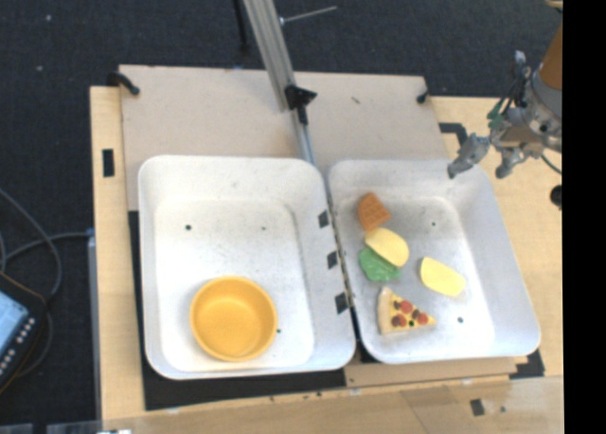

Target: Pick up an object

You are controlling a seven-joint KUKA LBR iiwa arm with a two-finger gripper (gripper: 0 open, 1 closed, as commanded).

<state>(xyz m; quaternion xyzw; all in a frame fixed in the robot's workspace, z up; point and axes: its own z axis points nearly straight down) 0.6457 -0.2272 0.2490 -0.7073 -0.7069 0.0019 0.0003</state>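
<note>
Stock as I read it from my remote seat.

Left bin [161, 186]: one yellow bowl [233, 317], upright, sitting in the near part of the floor toward the divide.

Right bin [502, 233]: five pieces, all loose on the floor.
- Orange-brown piece [372, 210], farthest back, near the bin's left wall.
- Pale yellow slice [387, 246], just below it and overlapping the green piece [378, 266], which I take to be a leaf shape, though the view is too coarse to be sure.
- Yellow oval piece [442, 278], apart from the others, toward the bin's middle.
- Pizza slice toy [402, 313], nearest the front edge, red dots on top.

Gripper [482, 155]: over the right bin's far right corner, well apart from every piece. Its two fingers [461, 159] stand spread, nothing between them. The arm enters from the right edge.

Fixed gear: a grey metal rail [270, 39] slants down from the top to the seam between the bins.
</note>
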